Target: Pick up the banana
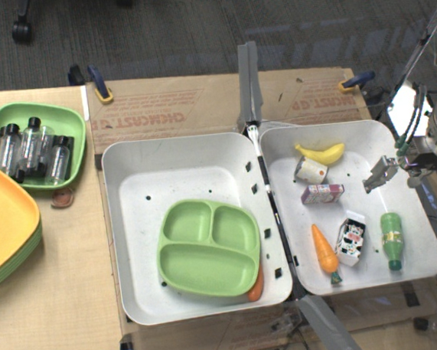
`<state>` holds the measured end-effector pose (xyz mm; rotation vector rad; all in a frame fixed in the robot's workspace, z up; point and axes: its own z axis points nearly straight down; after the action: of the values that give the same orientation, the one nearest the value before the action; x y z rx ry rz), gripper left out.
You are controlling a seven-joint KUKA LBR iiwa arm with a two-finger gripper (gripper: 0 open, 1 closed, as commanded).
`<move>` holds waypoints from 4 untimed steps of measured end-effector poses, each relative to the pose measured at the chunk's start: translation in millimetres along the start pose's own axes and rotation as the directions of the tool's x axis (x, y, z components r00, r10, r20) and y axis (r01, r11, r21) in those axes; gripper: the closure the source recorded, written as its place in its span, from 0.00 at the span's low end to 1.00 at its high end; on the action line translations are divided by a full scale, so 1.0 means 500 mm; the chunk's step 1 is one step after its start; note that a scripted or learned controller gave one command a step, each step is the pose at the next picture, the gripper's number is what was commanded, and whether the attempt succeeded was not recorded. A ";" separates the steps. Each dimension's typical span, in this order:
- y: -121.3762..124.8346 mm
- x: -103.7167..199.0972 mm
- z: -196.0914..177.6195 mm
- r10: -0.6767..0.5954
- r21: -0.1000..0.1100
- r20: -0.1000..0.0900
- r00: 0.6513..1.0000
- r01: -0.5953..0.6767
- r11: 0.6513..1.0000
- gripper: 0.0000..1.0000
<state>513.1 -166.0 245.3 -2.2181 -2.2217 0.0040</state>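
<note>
Camera view
Writing: mirrored print on cardboard (pixel 197 107) under bins, not legible.
Right bin (pixel 419 266): banana (pixel 322 153) at 12 o'clock, touching white cup (pixel 310 171); purple box (pixel 322 193) ctr; carrot (pixel 325 252) at 6; cow-print carton (pixel 351 240) beside it; green bottle (pixel 392 240) at 4.
Left bin (pixel 127 187): green divided plate (pixel 209 247) on an orange item (pixel 255 291).
Green tray (pixel 35 146): small bottles, approx. 10 o'clock of bench.
Gripper (pixel 378 173): at 3 o'clock rim of right bin, apart from banana; jaw state: cannot tell.
</note>
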 end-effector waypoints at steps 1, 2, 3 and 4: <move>0.000 0.000 0.000 0.000 0.000 0.000 1.000 0.000 1.000 0.00; 0.000 0.000 0.000 0.000 0.000 0.000 1.000 0.000 1.000 0.00; 0.118 0.094 0.111 -0.177 -0.001 0.000 0.984 0.177 0.984 0.00; 0.196 0.076 0.113 -0.095 -0.003 0.001 0.996 0.095 0.996 0.00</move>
<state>610.9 -128.0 188.3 -2.1121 -2.3262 0.0024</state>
